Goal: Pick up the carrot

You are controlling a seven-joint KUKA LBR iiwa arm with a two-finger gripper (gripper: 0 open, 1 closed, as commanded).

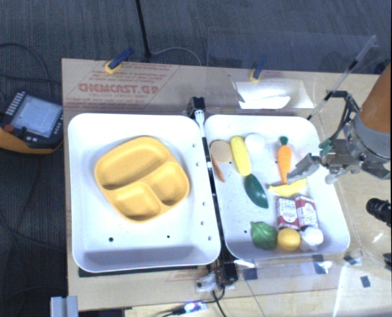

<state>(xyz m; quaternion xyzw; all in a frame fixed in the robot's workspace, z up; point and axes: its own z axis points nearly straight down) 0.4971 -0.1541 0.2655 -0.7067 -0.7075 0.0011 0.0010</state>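
The carrot (284, 161) lies upright in the upper right of the right bin (328, 207), green top uppermost, above a yellow wedge (288, 189). The end effector (306, 166) hovers just right of it, over the bin's right edge; whether it is spread cannot be told.

Red print reading roughly "CHEMCAST GP" stands on the brown board (127, 88) behind the bins.
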